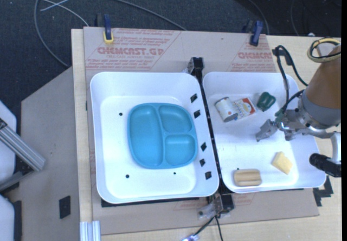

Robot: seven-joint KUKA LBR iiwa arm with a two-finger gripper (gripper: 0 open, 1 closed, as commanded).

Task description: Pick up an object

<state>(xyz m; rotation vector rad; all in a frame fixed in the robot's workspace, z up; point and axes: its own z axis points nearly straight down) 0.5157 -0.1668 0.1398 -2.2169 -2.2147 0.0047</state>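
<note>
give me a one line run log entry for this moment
gripper over right bin, nothing seen held | nearest: can, green piece | blue tray in left bin

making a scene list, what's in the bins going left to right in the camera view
blue divided plate → small can → tan block → green object → yellow wedge

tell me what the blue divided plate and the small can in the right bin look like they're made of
Blue divided plate: probably moulded plastic, going by its even colour, soft sheen and rounded compartment walls. Small can: apparently metal, with a dull silvery end, wrapped in what looks like a printed paper label, red and white.
</note>
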